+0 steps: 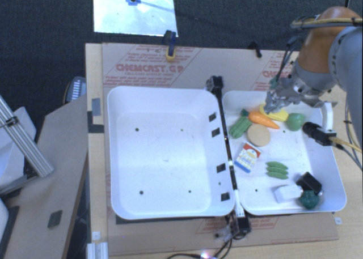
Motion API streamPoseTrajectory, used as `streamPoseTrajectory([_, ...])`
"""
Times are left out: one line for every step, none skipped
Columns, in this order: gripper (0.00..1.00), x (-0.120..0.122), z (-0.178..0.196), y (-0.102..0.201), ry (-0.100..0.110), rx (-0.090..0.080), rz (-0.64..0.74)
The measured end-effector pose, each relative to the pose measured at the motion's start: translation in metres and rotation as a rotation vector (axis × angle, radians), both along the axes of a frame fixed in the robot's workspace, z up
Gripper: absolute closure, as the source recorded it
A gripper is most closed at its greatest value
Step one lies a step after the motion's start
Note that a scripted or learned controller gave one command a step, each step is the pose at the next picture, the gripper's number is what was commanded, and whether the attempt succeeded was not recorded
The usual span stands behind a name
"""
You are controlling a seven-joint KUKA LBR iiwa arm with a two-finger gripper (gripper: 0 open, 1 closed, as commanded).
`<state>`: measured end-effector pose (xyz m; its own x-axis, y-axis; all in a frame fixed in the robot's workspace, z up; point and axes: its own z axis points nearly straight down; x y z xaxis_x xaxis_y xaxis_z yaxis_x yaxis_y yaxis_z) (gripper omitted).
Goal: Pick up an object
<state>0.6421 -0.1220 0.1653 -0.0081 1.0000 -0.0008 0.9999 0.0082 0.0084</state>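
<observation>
Camera view is showing the gripper [274,103] hovering over the yellow piece [277,114] at the right bin's [334,181] twelve o'clock; its grasp cannot be told.

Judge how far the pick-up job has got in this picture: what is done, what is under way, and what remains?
Done: the gripper has reached the right bin and sits low over the yellow piece beside the carrot. Under way: the approach; no object shows between its fingers. Left: grasping and lifting; every object lies in the bin.
</observation>
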Motion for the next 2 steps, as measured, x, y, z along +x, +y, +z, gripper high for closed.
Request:
streamPoseTrajectory([1.00,0.005,0.021,0.092,0.004,0.003,0.003])
streamPoseTrajectory([1.00,-0.059,0.181,0.178,-0.004,0.006,0.006])
